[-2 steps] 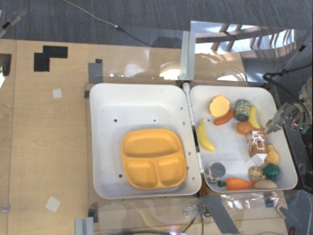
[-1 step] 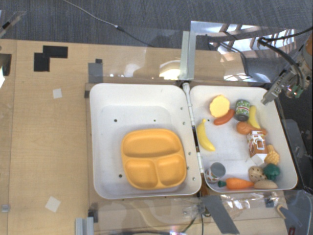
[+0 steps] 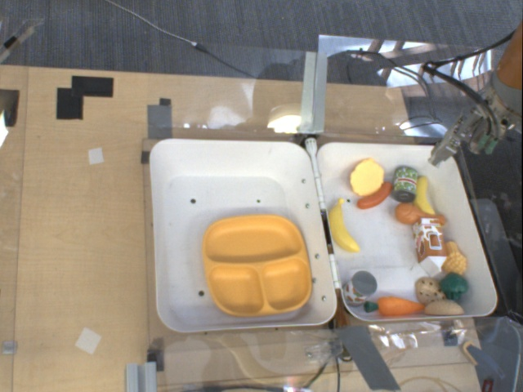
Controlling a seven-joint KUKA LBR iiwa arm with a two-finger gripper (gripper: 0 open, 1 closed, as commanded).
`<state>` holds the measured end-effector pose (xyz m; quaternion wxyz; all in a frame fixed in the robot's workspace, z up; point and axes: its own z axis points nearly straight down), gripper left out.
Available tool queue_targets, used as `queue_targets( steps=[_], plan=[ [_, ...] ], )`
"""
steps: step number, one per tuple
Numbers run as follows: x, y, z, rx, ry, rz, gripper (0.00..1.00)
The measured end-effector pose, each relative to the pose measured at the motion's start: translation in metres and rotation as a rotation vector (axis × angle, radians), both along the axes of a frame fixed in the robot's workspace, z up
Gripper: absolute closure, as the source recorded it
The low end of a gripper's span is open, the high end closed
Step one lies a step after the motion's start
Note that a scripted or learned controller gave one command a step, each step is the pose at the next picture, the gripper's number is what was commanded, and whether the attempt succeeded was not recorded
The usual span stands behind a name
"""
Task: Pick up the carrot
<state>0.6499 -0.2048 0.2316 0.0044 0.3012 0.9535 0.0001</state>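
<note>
The carrot point(image 3: 398, 306), orange with a small green end on its left, lies flat along the front wall of the right bin point(image 3: 487, 278). It sits between a grey cup point(image 3: 360, 284) and a tan potato point(image 3: 444, 307). My gripper point(image 3: 449, 148) hangs over the right bin's far right corner, well away from the carrot and above the bin's contents. Nothing shows held in it.
The right bin also holds a banana point(image 3: 341, 227), a yellow round piece point(image 3: 367, 175), a red sausage point(image 3: 374, 196), a green can point(image 3: 405, 184), a small carton point(image 3: 429, 239), corn point(image 3: 455, 260) and broccoli point(image 3: 453, 286). A yellow divided plate point(image 3: 257, 264) lies in the left bin point(image 3: 176, 219).
</note>
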Motion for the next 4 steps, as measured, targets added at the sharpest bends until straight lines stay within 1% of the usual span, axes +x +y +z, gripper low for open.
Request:
queue_targets(
  steps=[1,2,3,4],
  plan=[
    [0.005,0.028,-0.025,-0.001,-0.002,0.179,1.0],
    [-0.023,0.013,-0.043,-0.006,0.001,0.943,1.0],
    [0.014,0.046,-0.035,-0.008,-0.004,0.976,1.0],
    [0.021,0.063,-0.066,-0.004,-0.001,0.958,1.0]
  ],
)
